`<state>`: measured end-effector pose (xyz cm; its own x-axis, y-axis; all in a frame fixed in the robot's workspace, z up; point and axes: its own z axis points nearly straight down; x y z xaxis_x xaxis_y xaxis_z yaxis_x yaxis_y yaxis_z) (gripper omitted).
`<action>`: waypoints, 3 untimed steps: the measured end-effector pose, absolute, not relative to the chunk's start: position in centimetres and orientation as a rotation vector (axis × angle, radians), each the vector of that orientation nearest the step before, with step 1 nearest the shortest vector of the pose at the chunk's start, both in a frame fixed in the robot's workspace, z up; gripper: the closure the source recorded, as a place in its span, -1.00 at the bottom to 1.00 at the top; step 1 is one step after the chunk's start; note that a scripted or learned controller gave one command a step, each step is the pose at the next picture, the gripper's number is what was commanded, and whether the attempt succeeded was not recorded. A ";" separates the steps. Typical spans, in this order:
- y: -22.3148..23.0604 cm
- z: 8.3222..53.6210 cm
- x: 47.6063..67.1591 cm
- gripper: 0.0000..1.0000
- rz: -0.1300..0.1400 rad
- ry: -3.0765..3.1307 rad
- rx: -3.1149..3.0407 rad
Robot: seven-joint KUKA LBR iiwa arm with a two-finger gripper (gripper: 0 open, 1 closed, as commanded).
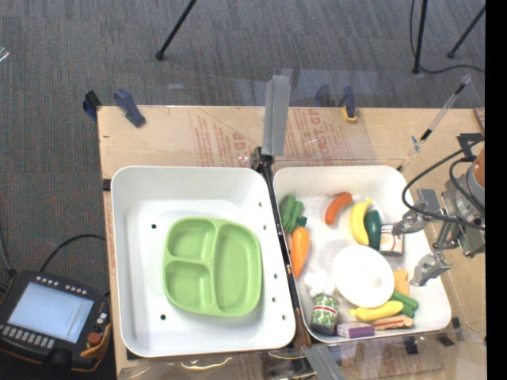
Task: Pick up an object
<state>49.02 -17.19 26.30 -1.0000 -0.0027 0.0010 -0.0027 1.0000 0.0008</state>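
1. The worktop is a brown board carrying two shallow white bins side by side.
2. The left bin holds one light green divided plate with three compartments, lying flat near its middle.
3. The right bin is crowded with toy food: a round white plate near the centre, an orange carrot and green pods along its left wall, a red-orange sausage and a yellow banana above the plate, and a second yellow piece near the front wall.
4. The tool hangs over the right bin's right side, its two grey fingers apart with nothing between them.
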 end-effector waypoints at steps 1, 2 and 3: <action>-16.1 14.7 54.6 -1.00 -0.009 -3.130 -0.016; -14.4 11.4 57.9 -1.00 0.000 -3.145 -0.105; -19.3 9.4 64.2 -1.00 -0.041 -3.148 -0.151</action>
<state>64.24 -19.26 9.43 -0.9954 0.0955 -0.0085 0.0953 0.9951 0.0263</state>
